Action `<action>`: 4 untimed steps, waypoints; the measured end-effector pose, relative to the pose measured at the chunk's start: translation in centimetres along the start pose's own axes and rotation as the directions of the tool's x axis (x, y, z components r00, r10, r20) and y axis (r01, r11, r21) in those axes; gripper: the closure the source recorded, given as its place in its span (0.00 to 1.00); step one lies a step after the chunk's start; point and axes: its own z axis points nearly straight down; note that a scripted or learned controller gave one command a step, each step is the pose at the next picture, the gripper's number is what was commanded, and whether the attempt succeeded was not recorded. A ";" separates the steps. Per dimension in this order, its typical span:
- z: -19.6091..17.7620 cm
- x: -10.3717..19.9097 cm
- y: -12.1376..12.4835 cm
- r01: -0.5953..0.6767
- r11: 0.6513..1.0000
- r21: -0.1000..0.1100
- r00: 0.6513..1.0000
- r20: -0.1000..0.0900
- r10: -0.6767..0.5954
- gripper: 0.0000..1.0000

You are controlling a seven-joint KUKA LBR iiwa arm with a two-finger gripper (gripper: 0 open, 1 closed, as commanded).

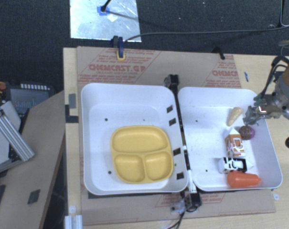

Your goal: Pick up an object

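Two white bins stood side by side; the left bin (94,99) held a yellow divided plate (141,153). In the right bin (206,128), a purple round object (247,132) lay toward three o'clock, just below the gripper (257,112). Whether its fingers were apart or closed, I cannot tell.

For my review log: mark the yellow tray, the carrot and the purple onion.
yellow tray (141,138), camera view, divider ridge at its middle.
carrot (243,179), camera view, middle of its orange body.
purple onion (247,132), camera view, its rounded top.
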 end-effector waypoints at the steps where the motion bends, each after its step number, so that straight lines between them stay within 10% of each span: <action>1: 1.3 5.3 0.9 0.004 1.000 0.004 1.000 -0.003 -0.004 1.00; 4: 3.5 20.3 4.5 0.003 1.000 0.006 1.000 -0.004 -0.003 1.00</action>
